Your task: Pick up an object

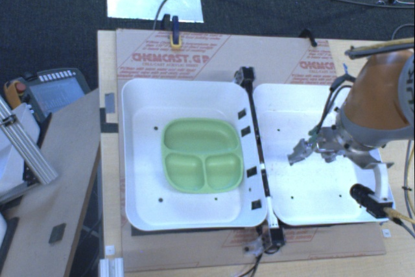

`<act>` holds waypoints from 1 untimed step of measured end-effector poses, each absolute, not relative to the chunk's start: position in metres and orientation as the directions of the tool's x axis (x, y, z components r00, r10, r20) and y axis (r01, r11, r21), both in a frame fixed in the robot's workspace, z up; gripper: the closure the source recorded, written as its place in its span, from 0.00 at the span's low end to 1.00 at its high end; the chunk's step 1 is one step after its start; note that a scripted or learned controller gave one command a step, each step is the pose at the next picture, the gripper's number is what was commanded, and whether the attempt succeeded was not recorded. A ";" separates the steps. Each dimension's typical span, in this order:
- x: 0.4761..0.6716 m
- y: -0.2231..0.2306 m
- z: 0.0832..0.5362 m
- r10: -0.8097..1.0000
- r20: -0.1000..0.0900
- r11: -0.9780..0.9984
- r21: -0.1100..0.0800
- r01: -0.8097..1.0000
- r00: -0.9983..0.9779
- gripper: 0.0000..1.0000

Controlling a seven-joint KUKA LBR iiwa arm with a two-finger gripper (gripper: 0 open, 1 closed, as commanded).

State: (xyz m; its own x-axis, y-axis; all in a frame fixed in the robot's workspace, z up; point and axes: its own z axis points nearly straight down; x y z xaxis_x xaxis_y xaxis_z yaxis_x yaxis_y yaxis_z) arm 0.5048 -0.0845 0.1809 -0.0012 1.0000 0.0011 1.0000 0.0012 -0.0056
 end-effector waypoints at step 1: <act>0.505 -0.086 0.117 1.000 0.002 0.000 -0.006 1.000 0.000 0.00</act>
State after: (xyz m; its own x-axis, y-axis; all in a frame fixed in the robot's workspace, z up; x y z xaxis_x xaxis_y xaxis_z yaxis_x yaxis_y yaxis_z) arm 0.5051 -0.0860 0.1171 -0.0004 1.0000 0.0020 1.0000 0.0004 -0.0065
